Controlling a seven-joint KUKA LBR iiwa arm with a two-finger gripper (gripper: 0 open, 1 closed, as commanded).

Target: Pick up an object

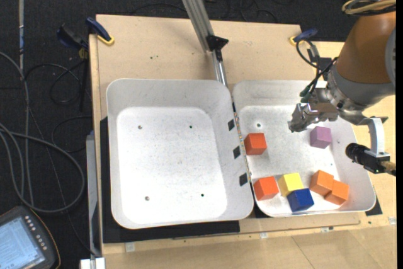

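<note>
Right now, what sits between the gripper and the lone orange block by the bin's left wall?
Nothing: in the camera view, only bare white bin floor separates the gripper from that orange block.

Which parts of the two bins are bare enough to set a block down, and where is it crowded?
The left bin is bare throughout. In the right bin, the floor is free between the lone orange block and the purple block. Crowded: the near edge, with orange, yellow, blue and two orange blocks.
</note>
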